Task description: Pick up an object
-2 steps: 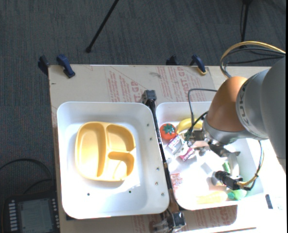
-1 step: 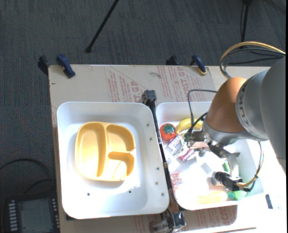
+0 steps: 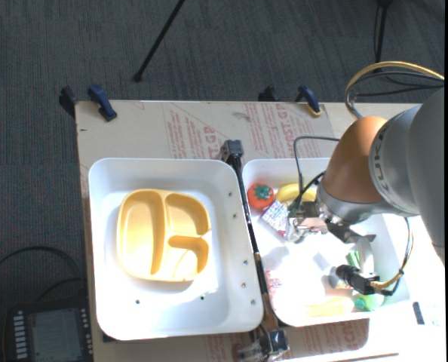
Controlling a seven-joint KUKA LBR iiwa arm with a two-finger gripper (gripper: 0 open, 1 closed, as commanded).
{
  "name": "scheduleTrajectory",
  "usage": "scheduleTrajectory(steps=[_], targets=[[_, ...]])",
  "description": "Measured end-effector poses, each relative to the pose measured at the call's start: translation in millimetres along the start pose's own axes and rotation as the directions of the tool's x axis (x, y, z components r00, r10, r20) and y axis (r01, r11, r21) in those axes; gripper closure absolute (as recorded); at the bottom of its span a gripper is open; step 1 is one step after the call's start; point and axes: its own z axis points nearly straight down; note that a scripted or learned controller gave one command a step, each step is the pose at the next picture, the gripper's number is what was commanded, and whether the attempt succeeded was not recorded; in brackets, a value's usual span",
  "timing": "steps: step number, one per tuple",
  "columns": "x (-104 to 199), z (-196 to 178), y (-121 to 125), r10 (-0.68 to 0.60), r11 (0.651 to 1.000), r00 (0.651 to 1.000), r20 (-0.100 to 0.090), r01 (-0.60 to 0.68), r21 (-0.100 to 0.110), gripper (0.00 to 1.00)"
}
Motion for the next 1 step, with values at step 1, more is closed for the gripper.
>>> scheduleTrajectory(steps=[1], targets=[[52.6, -91.1, -15.7, -0.009, 1.000, 1.000, 0.002, 0.009, -0.006, 1.00]])
